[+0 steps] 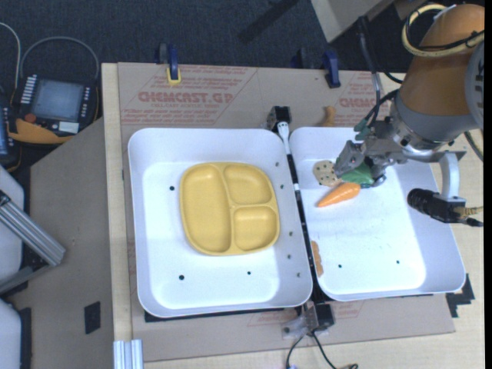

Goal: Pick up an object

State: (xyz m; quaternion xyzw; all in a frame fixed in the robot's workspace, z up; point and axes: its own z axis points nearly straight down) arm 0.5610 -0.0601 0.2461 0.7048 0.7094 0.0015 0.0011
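Smooth white bins [154,283], glossy tapered carrot [339,194], yellow compartmented plate [229,207]

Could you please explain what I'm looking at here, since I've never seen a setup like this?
This is a single camera fixed above a bench, looking down at a slant. The grey and orange machine at the right is a robot arm; the part at its tip is its gripper, which it uses for picking things up. On the bench sit two shallow white bins. The left bin holds a yellow tray with three compartments. The right bin holds a toy carrot, a cookie and something green under the gripper. The gripper hangs low over the carrot's leafy end, but I can't tell whether it grips anything.
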